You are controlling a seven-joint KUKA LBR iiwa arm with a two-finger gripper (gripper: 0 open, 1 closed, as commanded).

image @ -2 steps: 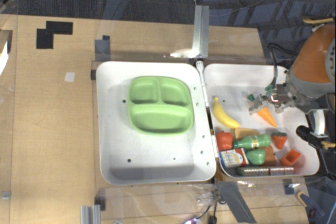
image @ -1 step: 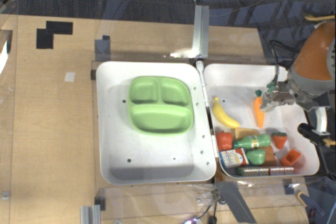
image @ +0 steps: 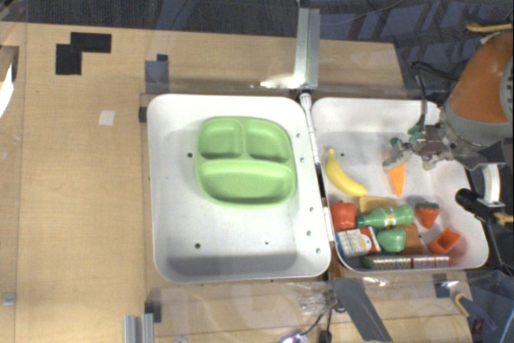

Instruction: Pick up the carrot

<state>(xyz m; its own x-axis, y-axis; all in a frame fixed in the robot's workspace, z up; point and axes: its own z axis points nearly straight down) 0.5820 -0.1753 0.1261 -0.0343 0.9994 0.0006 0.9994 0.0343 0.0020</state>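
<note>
Grey arm (image: pixel 474 124), orange band.

Two shallow white bins stood side by side: the left bin (image: pixel 169 245) and the right bin (image: pixel 353 112). The left bin held one green divided plate (image: pixel 245 160). The right bin held one banana (image: pixel 344 176), one carrot (image: pixel 397 178), one green bottle (image: pixel 387 217), and one small carton (image: pixel 356 241). Several further small red, orange and green items lay crowded along its near edge; their number could not be established.
</note>
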